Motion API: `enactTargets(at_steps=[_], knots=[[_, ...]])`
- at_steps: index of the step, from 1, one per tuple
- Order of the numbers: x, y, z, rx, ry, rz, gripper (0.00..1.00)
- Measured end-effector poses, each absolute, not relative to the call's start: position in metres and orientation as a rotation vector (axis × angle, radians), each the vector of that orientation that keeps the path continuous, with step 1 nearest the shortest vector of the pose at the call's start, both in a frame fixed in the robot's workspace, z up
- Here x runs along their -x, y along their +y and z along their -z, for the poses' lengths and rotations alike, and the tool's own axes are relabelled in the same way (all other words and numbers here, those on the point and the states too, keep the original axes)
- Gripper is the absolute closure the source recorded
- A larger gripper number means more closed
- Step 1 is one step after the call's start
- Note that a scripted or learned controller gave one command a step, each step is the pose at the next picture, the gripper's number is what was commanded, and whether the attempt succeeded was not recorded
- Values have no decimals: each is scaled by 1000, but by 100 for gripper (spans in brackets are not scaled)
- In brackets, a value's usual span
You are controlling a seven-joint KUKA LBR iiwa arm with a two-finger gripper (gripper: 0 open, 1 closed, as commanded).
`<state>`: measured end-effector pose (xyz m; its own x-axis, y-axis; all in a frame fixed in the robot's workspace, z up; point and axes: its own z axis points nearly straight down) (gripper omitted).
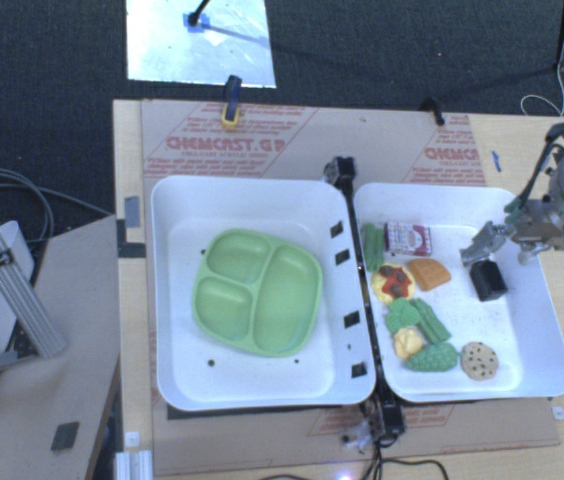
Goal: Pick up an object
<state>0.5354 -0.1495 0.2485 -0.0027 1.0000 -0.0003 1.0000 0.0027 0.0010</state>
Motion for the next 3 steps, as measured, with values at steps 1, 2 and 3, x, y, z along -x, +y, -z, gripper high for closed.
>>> enactTargets(at_steps=[1, 2, 3], knots=[[-602, -100, -141, -2215, 2236, 2, 0], [-667, -143, -84, -2214, 2224, -8, 0], [-669, -211, -122, -2219, 2213, -1, 0]])
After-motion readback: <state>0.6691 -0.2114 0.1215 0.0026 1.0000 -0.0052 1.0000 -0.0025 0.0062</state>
